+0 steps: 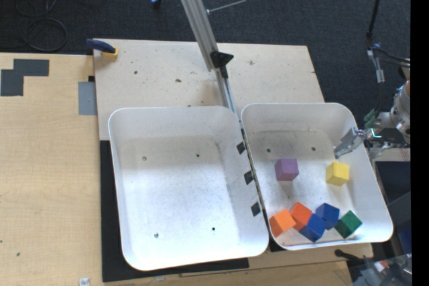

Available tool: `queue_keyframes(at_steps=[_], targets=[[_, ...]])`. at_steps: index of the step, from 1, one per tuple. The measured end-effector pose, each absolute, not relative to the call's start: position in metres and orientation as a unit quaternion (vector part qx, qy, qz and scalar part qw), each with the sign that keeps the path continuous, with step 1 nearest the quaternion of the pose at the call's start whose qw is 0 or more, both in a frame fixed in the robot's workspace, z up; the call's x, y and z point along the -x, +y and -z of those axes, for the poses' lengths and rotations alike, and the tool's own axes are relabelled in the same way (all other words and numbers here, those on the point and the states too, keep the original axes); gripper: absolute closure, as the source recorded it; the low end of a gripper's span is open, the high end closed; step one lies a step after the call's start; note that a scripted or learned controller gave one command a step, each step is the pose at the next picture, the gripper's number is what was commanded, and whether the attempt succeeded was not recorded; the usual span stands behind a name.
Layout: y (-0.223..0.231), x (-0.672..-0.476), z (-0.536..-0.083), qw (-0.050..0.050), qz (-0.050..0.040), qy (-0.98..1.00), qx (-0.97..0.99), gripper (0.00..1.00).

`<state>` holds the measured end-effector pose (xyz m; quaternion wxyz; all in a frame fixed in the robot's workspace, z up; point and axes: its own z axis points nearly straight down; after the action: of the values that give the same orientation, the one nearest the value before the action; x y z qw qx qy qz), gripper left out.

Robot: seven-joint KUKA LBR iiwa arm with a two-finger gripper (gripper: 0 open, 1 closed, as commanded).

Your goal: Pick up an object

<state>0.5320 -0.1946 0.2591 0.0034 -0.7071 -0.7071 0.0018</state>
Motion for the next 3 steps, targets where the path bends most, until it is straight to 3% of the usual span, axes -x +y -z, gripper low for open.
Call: queue_keyframes(at_steps=[1,3], targets=[[-0.195,-0.533,-0.261,0.001,-0.0005,-0.707,0.707,0.00],[-0.175,-0.533,-0.158,0.004,-0.0019,-0.706,0.708,0.00]])
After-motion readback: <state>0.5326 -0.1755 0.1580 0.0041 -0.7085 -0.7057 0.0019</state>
